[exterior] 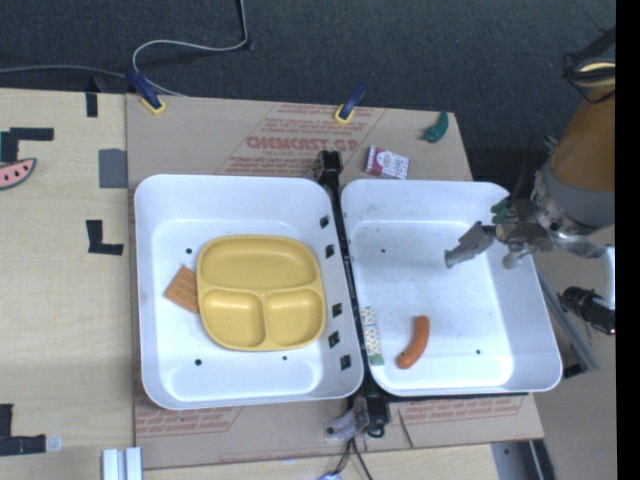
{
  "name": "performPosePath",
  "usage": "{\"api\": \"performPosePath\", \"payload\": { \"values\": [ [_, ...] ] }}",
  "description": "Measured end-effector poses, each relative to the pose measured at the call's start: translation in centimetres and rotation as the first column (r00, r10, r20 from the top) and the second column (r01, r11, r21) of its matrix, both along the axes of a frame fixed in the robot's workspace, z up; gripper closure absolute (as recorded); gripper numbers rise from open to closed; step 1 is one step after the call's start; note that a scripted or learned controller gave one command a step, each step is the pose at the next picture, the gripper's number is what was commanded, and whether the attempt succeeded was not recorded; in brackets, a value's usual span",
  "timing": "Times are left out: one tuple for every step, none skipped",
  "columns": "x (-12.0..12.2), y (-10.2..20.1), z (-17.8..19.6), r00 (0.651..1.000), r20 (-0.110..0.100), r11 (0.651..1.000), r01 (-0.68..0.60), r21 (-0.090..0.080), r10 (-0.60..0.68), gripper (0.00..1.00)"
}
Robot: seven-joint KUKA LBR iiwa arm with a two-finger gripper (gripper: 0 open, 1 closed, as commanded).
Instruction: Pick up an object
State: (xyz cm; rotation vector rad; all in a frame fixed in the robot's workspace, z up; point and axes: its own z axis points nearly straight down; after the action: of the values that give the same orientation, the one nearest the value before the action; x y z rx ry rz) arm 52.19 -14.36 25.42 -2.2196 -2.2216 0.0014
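An orange-brown sausage [413,342] lies in the right bin [520,368], near its front wall. My gripper [488,255] hovers over the right side of that bin, up and to the right of the sausage and well apart from it. Its fingers [466,248] stand open with nothing between them. In the left bin [165,368] rests a yellow divided plate [262,290]. A tan waffle-like piece [182,288] pokes out from under the plate's left edge.
A small red-and-white packet [385,162] and a teal object [436,126] lie on the cardboard behind the bins. Yellow clips [348,111] hold the cardboard's far edge. A printed strip [371,333] lies along the right bin's left wall.
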Motion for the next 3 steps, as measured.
{"api": "performPosePath", "payload": {
  "values": [
    [3.1,-0.6,-12.3,1.000,-0.002,1.000,0.001,0.001,-0.001,0.00],
    [-1.4,0.9,-16.8,1.000,0.004,1.000,0.001,0.000,-0.001,0.00],
    [-1.4,0.7,-15.8,1.000,0.007,1.000,0.002,-0.003,-0.002,1.00]
  ]
}}
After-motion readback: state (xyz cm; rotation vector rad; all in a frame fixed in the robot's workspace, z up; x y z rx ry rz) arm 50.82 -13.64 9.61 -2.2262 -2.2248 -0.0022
